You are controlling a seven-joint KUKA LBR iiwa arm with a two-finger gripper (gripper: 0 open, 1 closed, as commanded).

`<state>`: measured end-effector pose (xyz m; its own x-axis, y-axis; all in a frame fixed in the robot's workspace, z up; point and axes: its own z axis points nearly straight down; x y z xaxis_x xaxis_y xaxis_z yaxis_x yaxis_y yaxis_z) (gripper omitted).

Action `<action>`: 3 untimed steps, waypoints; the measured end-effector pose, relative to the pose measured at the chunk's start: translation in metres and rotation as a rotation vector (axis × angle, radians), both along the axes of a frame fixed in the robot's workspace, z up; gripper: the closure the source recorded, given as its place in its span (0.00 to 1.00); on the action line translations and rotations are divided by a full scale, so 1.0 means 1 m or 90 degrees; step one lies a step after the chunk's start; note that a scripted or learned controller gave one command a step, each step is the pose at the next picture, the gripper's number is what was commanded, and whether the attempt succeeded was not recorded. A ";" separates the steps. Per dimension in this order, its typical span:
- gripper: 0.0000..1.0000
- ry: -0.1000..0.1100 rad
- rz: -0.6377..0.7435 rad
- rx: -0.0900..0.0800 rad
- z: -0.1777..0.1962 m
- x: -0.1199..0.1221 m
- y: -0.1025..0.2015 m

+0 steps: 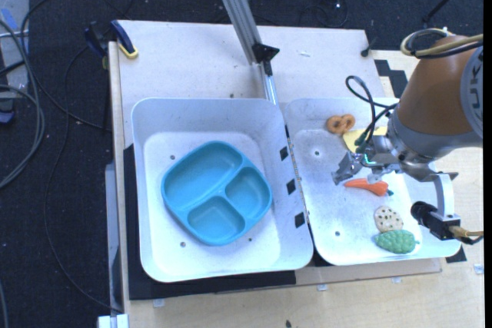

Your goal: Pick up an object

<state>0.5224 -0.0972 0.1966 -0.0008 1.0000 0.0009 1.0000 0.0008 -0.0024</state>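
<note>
With nothing visibly lifted, the gripper (350,167) hung low in the right bin (323,234) just beside the orange carrot (367,184), its opening impossible to tell.

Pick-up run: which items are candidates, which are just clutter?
Candidates, right white bin: orange toy carrot by the claw, brown pretzel, spotted cookie, green bumpy toy.
Clutter: blue divided plastic tray, black floor cables.
</note>
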 end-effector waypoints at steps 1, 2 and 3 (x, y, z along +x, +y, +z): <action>0.00 -0.001 0.000 0.000 0.000 0.000 0.000; 0.00 0.002 -0.001 0.000 -0.061 0.004 -0.004; 0.00 -0.003 -0.001 -0.001 -0.103 0.006 -0.004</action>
